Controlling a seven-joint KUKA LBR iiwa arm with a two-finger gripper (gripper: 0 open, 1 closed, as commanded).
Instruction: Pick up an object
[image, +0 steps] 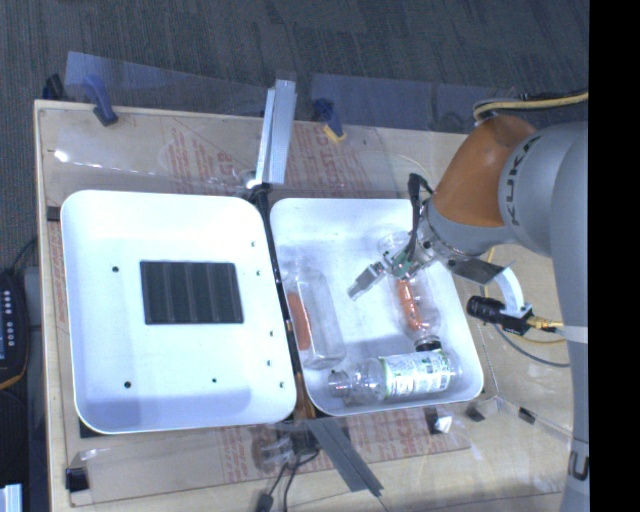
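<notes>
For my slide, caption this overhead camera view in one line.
Arm's gripper poised over right bin holding clear bottles; left bin alongside.

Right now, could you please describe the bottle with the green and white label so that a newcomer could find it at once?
Look at the right-hand white bin, the one under the grey arm. Along its near edge a clear plastic bottle lies on its side. Unlike the orange-filled bottle beside the gripper and the clear tube by the left wall, it wears a green and white label.

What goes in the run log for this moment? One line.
arm: over right bin | gripper: above bin floor, nothing seen held | nearby: orange-filled bottle, green-label bottle | pick: not done
</notes>
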